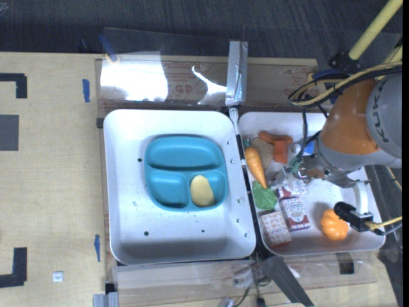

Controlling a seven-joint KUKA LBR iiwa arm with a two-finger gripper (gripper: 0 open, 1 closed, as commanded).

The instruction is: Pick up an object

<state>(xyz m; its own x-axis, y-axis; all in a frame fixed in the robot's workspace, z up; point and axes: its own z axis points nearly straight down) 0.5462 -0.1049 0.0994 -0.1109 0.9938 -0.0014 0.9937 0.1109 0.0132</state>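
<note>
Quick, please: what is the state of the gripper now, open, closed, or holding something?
Gripper: cannot be told; it hangs low over the right bin, among the small objects there.

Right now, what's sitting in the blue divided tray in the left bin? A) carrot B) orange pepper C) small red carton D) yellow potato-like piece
D: the yellow potato-like piece lies in a front compartment of the blue divided tray; the other items are in the right bin.
</note>
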